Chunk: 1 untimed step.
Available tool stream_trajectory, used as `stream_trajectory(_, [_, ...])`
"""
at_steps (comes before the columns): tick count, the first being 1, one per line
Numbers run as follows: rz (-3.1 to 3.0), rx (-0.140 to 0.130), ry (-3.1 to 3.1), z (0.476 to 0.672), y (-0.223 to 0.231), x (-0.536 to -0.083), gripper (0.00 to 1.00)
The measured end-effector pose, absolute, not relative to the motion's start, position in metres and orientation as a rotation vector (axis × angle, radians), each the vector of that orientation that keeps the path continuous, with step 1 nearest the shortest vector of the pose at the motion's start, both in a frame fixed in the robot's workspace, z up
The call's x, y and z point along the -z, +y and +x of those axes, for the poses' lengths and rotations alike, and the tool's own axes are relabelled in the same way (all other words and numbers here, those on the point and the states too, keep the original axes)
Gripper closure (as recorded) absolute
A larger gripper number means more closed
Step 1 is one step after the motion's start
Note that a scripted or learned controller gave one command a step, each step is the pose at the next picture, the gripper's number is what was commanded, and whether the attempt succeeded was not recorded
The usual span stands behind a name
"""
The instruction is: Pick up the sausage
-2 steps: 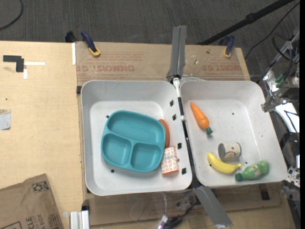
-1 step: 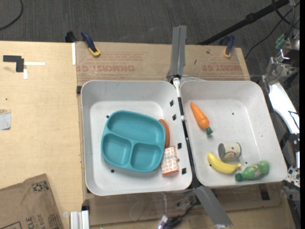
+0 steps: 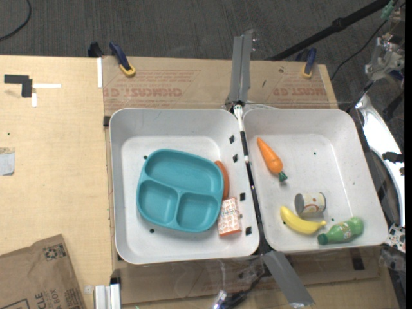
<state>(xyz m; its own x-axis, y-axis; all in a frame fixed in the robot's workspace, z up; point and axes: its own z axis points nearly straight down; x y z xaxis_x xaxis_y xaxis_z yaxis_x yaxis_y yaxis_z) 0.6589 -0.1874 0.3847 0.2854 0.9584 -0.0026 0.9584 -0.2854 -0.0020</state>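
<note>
The sausage (image 3: 223, 176) is a reddish-orange link in the left bin (image 3: 122, 172). It lies lengthwise against the right rim of a teal divided plate (image 3: 178, 190), which hides part of it. Just below its near end stands a small orange-and-white carton (image 3: 230, 217). The bin's right wall is close on the sausage's other side.
The right bin (image 3: 341, 140) holds an orange carrot (image 3: 270, 156), a small can (image 3: 310, 203), a yellow banana (image 3: 301, 220) and a green bottle (image 3: 341, 231). A pale curved machine part (image 3: 376, 140) runs outside that bin's right rim. Clamps (image 3: 122, 60) hold cardboard behind the bins.
</note>
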Motion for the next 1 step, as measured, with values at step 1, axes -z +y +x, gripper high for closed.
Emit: stream_trajectory(1, [-2.516, -0.01, -1.882, 0.6595, -0.1872, -0.3933, 1.0])
